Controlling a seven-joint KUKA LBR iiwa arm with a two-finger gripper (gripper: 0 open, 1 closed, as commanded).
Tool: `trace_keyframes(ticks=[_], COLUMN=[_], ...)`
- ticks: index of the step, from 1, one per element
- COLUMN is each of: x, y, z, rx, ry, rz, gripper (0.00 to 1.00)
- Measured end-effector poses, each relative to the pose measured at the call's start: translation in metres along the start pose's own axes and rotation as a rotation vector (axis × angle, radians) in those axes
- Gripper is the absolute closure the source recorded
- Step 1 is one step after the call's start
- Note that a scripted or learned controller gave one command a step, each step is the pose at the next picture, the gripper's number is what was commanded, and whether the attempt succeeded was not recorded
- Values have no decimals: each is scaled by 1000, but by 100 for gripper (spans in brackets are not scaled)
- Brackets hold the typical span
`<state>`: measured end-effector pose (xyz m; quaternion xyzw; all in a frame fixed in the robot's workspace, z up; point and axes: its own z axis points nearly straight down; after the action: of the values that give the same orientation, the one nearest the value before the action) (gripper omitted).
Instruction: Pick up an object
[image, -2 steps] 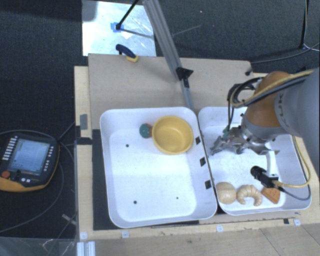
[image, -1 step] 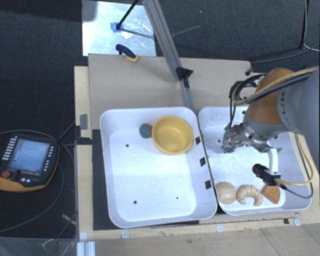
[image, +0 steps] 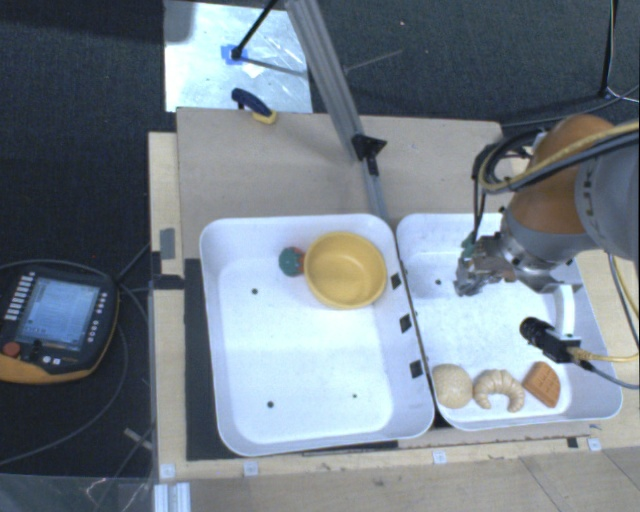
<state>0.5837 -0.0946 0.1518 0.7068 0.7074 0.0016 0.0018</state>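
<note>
Progress: nothing is lifted yet, by the look of it; every object lies on a bin floor, so the whole pick seems left to do.

Fingers (image: 470, 283): low over the upper part of the right bin (image: 600, 400), at the end of the grey and orange arm (image: 560, 195). How far apart they stand cannot be told from this view, and nothing is visible between them.

Candidate things: three small food pieces in a row along the right bin's near edge, well below the fingers: a round bun (image: 451, 385), a croissant (image: 500, 389) and an orange cracker (image: 542, 383).

Croissant, axis: long axis roughly across the bin, left to right; its curved tips turn down toward the near rim.

Cracker, axis: squarish, set slightly askew; no clear long axis.

Bun, axis: round, none to speak of.

Left bin (image: 300, 425): a yellow bowl (image: 345, 270), upright, with a small green ball (image: 290, 261) touching its far side from the fingers; both well apart from them, across the rims.

Worktop (image: 420, 170): bears both bins.

Judgement: the bare floor beneath the fingers suggests they must travel toward the near row before any grasp.
</note>
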Motion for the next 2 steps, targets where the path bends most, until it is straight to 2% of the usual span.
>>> trace_keyframes(ticks=[1, 2], x=[5, 5], y=[8, 9], z=[-59, -88], rx=[-1, 2], ry=[0, 0], rz=[0, 0], gripper=[100, 100])
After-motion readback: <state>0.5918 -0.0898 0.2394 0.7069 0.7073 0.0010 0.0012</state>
